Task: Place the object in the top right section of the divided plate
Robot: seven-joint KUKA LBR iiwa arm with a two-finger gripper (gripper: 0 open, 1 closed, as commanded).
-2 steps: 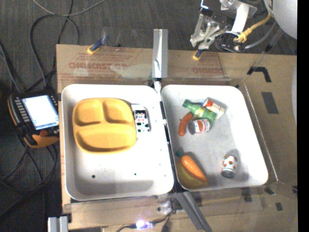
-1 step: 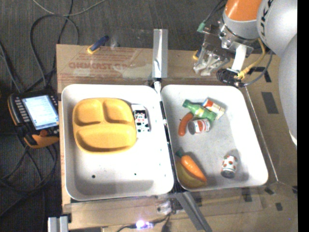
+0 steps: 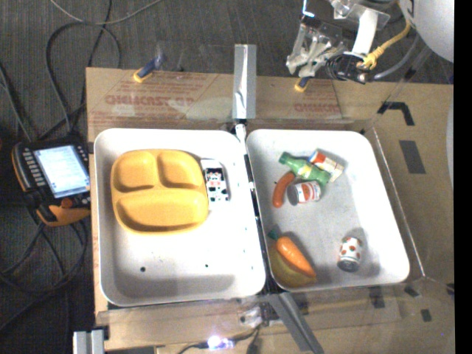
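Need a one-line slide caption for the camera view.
Gripper raised beyond the bins; yellow plate in left bin, carrot, hot dog and cans in right bin.

The arm point(image 3: 435, 6) is cut off by the top and right edges, so just its wrist end shows. The hand point(image 3: 308, 59) is too small to read (whether its tips are parted cannot be told). Print on the small white carton point(image 3: 214, 183) beside the divided plate point(image 3: 158, 190) is illegible. The carrot point(image 3: 293, 252) hides part of the yellow item point(image 3: 293, 275) beneath it.

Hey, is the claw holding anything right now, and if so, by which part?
Nothing is held. The claw hangs above the bench behind the right bin, with nothing between its fingers.
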